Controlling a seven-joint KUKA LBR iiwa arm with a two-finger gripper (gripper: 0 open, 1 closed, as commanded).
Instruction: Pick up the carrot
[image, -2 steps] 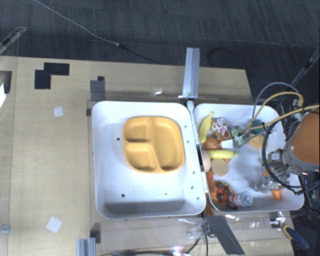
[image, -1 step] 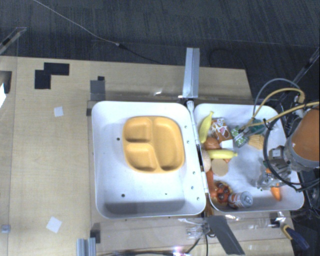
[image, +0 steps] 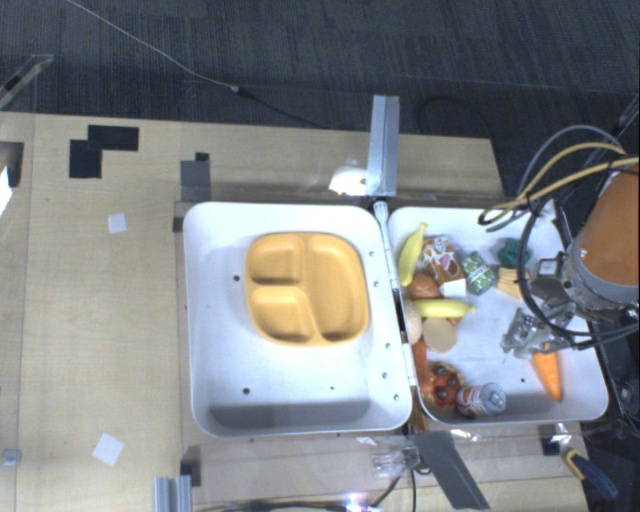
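The carrot is a short orange cone lying on the floor of the right bin, near its front right corner, tip pointing toward the front. My gripper hangs just left of and behind the carrot's thick end, very close to it. The grey wrist and cables hide where the gripper meets the carrot.
The right bin's left half is crowded: a banana, a second yellow fruit, a snack pack, a green packet and a can. A yellow divided plate sits in the left bin.
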